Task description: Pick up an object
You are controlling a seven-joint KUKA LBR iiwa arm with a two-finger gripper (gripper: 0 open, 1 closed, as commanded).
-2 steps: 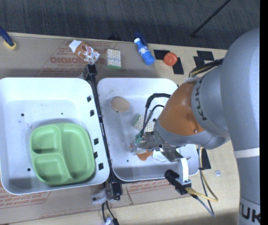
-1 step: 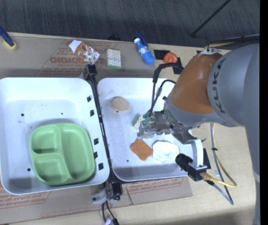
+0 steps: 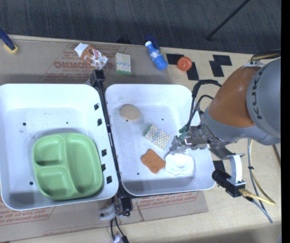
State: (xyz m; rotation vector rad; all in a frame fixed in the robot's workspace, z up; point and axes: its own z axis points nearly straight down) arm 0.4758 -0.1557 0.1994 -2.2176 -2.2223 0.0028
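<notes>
Near the right bin's (image 3: pixel 135 92) front right corner we see a white object (image 3: pixel 179 165), close to the wall, with an orange piece (image 3: pixel 153 161) just beside it on the left. Its long axis we cannot tell. Our hand (image 3: pixel 178 145) hangs just above it; whether it is spread or pressed together we cannot tell. A patterned packet (image 3: pixel 157 135) lies near, a tan round (image 3: pixel 130 112) further back. The left bin (image 3: pixel 13 100) carries a green tray (image 3: pixel 66 165). Behind, the desk's cardboard (image 3: pixel 66 65) shows red writing, too blurred to read.

A robotics lab: left of the gripper (image 3: pixel 179 145), two white bins (image 3: pixel 13 105) sit on a cardboard-covered bench (image 3: pixel 64 67) with loose cables (image 3: pixel 259 186).
</notes>
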